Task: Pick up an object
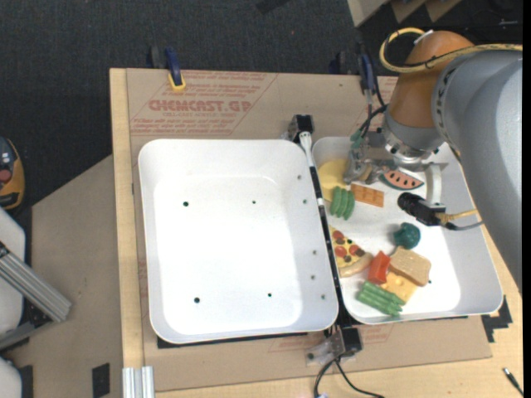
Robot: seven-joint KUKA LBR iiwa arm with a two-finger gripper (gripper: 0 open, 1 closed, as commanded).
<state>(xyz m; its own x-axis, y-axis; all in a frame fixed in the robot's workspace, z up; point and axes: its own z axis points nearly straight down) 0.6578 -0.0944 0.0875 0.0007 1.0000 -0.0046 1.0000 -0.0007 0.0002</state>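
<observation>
Gripper [362, 166] hangs low over the far left part of the right bin [477, 293], on the grey arm [489, 123] reaching in from the right; cannot tell whether it is spread or closed, since its tip is lost against the clutter and the wrist's bulk; nothing visibly pinched.

Likeliest target, by my reading, is the orange cracker [367, 195]; it lies flat on the bin floor just on the near side of the gripper; contact between them is unclear. Yellow piece [331, 172] sits just beside the gripper toward the bin's left wall; green pepper [342, 203] lies at the cracker's left edge, touching or nearly so; watermelon slice [404, 178] lies right of the gripper.

Toward the bin's near edge: teal lump [406, 235]; pizza slice [347, 253] against the left wall; red piece [379, 265]; tan bread slice [411, 265]; green beans [380, 298] closest to the near edge.

Handling guess: the cracker looks like toy food, so probably light, stiff and not fragile; it is thin and flat, with little height to pinch; likely smooth and slippery; best taken across its two free edges, close to the floor, clear of the pepper.

Hard to make out: far parts of the yellow piece and watermelon slice sit under the gripper and wrist; what the yellow piece is stays unclear.
</observation>
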